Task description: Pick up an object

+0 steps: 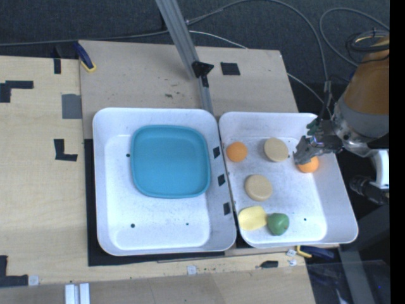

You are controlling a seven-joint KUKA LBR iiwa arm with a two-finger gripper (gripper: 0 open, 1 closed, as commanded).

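Gripper (308, 149): right side of frame, low over right bin (329, 223); finger state cannot be told
Orange ball (309, 165): at right bin's right wall, just under gripper, partly hidden
Other items, right bin: second orange ball (236, 152), two tan discs (276, 149), yellow piece (252, 218), green piece (278, 223)
Left bin (114, 233): blue plate (170, 161)

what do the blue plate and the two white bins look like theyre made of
Blue plate: likely plastic, smooth with a soft sheen, uniform colour and rounded moulded corners. White bins, left bin and right bin: probably thin moulded plastic, matte with dark speckles and rolled rims.
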